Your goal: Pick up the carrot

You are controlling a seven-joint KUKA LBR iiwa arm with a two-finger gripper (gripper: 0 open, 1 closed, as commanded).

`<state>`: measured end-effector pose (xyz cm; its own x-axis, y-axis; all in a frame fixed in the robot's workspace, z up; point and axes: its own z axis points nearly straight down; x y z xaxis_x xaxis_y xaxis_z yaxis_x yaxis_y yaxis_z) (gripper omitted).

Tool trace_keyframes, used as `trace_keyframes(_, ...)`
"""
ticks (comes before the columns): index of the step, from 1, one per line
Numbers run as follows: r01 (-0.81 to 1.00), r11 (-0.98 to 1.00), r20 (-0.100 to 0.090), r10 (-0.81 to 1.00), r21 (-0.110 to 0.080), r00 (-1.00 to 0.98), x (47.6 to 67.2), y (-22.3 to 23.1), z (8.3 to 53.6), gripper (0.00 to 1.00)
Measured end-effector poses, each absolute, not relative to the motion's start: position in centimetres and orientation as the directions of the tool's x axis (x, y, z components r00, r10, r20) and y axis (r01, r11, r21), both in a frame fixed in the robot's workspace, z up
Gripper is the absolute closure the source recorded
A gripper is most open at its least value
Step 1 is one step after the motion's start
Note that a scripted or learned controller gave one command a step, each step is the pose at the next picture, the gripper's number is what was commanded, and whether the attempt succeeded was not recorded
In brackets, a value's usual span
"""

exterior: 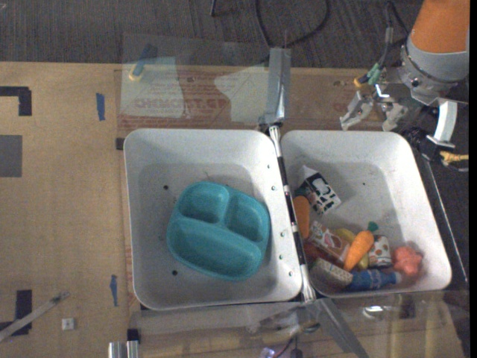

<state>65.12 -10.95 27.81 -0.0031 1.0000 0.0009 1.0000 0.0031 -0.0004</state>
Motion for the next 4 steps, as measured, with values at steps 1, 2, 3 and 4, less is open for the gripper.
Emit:
trace_keyframes(1, 0.988, 0.155, 0.0, 0.988, 0.0, -0.155, 59.6, -15.5, 20.9, 0.0)
trace_keyframes(2, 0.993, 0.119, 0.0, 0.993, 0.0, -0.119, 52.8, -16.7, 13.1, 0.0)
trace_keyframes(3, 1.0, -0.01, 0.012, 1.0, -0.002, 0.01, 52.1, -21.7, 9.3, 0.0)
trace_keyframes(4, 0.993, -0.114, 0.0, 0.993, 0.01, 0.114, 51.4, -13.7, 8.9, 0.0)
